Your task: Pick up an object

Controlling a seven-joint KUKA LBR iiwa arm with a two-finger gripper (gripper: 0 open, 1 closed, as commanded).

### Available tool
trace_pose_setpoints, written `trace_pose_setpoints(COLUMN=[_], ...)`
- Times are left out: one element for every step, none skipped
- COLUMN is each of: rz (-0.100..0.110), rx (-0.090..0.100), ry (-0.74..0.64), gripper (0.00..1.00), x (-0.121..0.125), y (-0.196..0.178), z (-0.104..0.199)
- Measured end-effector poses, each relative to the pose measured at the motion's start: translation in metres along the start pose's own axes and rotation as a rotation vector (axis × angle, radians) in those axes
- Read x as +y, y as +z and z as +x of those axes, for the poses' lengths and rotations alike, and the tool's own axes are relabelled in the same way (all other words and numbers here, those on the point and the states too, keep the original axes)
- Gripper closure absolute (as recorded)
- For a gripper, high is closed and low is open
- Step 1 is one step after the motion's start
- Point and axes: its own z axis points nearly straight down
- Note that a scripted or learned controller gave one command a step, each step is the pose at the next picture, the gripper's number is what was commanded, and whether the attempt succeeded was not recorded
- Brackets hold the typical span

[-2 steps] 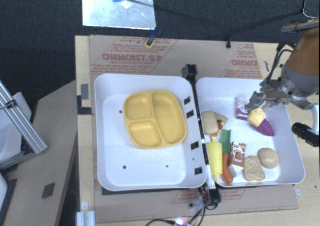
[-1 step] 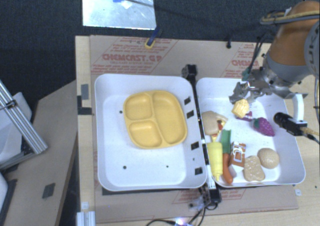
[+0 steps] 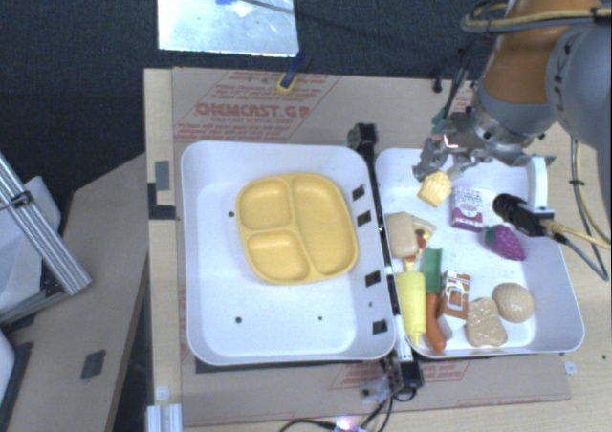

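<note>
The robot gripper (image 3: 435, 161) hovers over a yellow corn toy (image 3: 434, 188) in the right bin (image 3: 564, 301); finger state unclear.

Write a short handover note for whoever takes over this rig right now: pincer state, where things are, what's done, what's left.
Pincer: low over the far end of the right bin, just above a small yellow corn piece. A grip on it cannot be confirmed.
Right bin contents: purple grapes, a small pink-and-white packet, a yellow corn cob, a carrot, a bread roll and a cracker-shaped toy.
Left bin: a yellow divided plate.
Done: arm is at the corn piece.
Left: secure a grasp and lift an object clear.
</note>
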Motion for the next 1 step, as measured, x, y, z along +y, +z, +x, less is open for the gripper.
trace_pose_setpoints(rz=[0.000], rx=[0.000], ry=[0.002], gripper=[1.00], x=[0.0077], y=[-0.0014], z=[0.0061])
